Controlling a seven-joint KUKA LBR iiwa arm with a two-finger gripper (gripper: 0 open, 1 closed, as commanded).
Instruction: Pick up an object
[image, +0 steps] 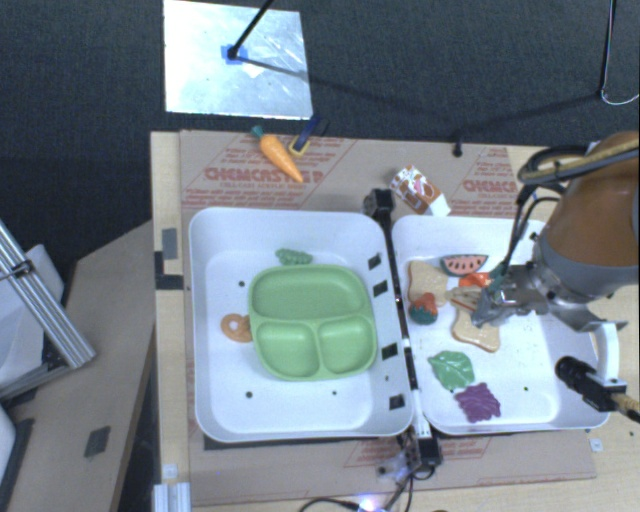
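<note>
The left bin (215, 330) holds a green divided plate (308, 320); the right bin (560, 410) holds toy foods beneath the gripper (492, 303), whose state I cannot tell.

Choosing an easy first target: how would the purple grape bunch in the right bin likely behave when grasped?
The purple grape bunch lies flat on the right bin floor, so it probably won't roll. It looks thin, likely light, and its low profile may make it slide when pinched.
</note>
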